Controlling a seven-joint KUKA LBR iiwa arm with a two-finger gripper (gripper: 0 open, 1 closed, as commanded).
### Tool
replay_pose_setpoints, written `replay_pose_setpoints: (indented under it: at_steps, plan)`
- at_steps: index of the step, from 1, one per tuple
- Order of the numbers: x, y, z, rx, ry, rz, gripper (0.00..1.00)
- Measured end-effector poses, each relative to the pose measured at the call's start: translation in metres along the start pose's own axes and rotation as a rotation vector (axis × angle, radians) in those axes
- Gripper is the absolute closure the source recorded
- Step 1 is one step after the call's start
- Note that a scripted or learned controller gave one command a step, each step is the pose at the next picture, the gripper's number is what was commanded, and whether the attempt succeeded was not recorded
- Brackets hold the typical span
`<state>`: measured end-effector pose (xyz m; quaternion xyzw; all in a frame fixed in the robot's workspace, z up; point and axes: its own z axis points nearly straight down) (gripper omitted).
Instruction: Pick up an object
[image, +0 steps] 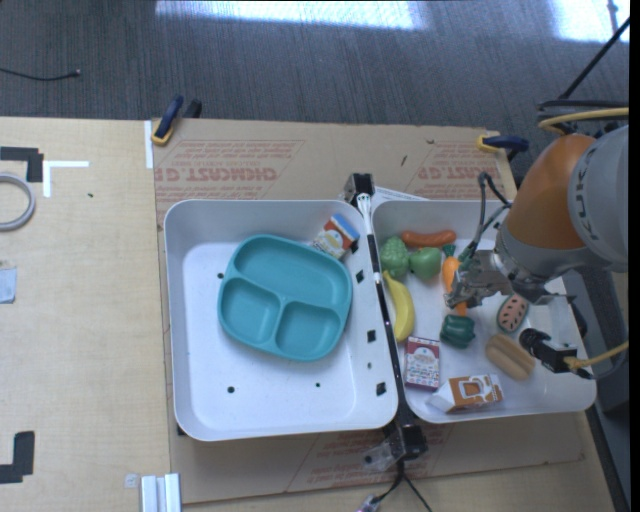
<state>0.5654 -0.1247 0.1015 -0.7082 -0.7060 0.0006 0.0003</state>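
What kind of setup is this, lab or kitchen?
Likely a robot lab picking bench: two white bins on cardboard, toy food like a banana in the right one, a teal tray in the left, arm overhead.

Two white bins side by side on cardboard. Left bin (190, 330): teal divided plate (285, 297), small packet (335, 238) near its far corner. Right bin (560, 400): banana (401, 307), green vegetables (408, 261), red sausage (427, 239), red carton (423, 362), orange-and-white carton (474, 392), hot dog bun (510, 356), watermelon slice (513, 313), green pepper (458, 329). Gripper (468, 290) low in the right bin, just above the pepper; arm (560, 200) enters from the right.
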Motion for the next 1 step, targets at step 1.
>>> replay_pose_setpoints:
  at_steps: [1]
  plan:
    - [0.0511, -0.0113, -0.1238, -0.002, -0.001, -0.006, 1.0]
